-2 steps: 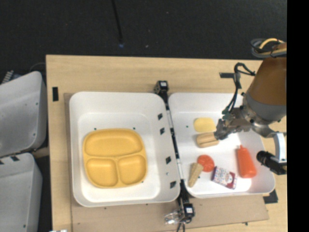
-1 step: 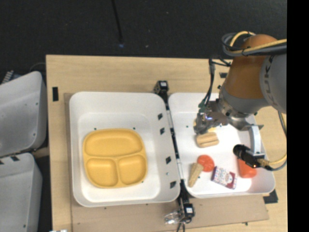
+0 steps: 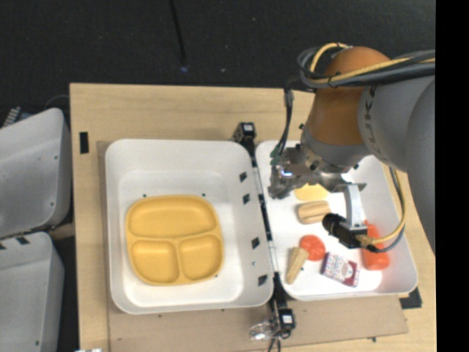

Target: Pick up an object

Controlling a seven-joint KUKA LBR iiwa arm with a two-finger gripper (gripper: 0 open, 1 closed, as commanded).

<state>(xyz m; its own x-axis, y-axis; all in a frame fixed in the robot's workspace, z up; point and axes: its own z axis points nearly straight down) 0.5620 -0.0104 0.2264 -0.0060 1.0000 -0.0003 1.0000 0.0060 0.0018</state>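
Right now the arm hangs over the right bin point(image 3: 399, 281), its gripper point(image 3: 282, 182) down by that bin's far left corner, beside a yellow block point(image 3: 311, 193). Nothing sits between the fingers; whether they're parted, I cannot tell. A tan roll point(image 3: 314, 212) and red ball point(image 3: 313, 246) lie nearer. This looks like the approach; next it must settle over one piece. The left bin point(image 3: 117, 218) holds a yellow tray point(image 3: 174, 238).

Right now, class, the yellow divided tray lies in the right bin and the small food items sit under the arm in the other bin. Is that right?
One thing is wrong: the yellow divided tray lies in the left bin, not the right one. The camera view shows this. The small food items, such as the ice cream cone and the bread roll, do sit in the other bin, the right bin, under the arm.
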